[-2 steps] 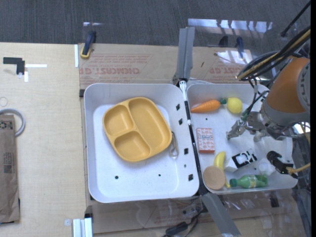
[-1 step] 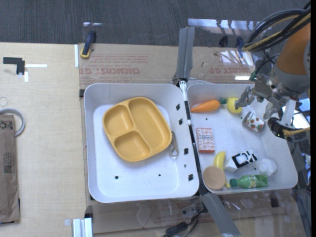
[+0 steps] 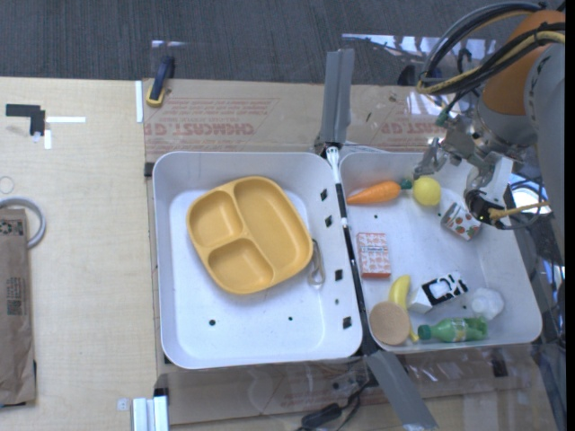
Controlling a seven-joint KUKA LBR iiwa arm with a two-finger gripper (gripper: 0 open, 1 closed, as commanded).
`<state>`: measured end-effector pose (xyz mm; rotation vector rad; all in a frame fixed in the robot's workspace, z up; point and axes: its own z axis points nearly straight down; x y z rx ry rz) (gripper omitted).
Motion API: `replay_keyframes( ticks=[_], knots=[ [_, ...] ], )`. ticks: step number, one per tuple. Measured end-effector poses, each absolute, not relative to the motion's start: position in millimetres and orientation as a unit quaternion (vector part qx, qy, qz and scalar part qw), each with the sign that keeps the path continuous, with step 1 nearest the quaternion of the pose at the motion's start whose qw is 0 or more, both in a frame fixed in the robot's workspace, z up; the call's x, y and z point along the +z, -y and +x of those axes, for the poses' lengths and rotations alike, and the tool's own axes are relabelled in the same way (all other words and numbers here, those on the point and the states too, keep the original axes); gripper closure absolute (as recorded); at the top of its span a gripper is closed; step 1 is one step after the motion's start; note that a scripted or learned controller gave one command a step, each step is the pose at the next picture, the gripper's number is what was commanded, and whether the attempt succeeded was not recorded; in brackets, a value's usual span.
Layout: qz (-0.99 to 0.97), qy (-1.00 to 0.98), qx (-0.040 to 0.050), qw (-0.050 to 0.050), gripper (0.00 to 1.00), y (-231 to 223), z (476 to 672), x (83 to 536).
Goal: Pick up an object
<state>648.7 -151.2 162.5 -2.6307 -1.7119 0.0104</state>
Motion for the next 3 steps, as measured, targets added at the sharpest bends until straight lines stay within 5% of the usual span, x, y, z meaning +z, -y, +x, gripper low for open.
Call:
replay_keyframes(
  ticks=[1, 2, 3],
  knots=[
    [-0.833, 0.554, 0.0023, 0.001, 0.0, 178, 658.9, 88],
    [-0.831, 0.556, 0.0047, 0.002, 1.0, 176, 659.4, 94],
    [-0.8, 0.6, 0.0006, -0.001, 1.0, 150, 645.9, 196]
  ],
)
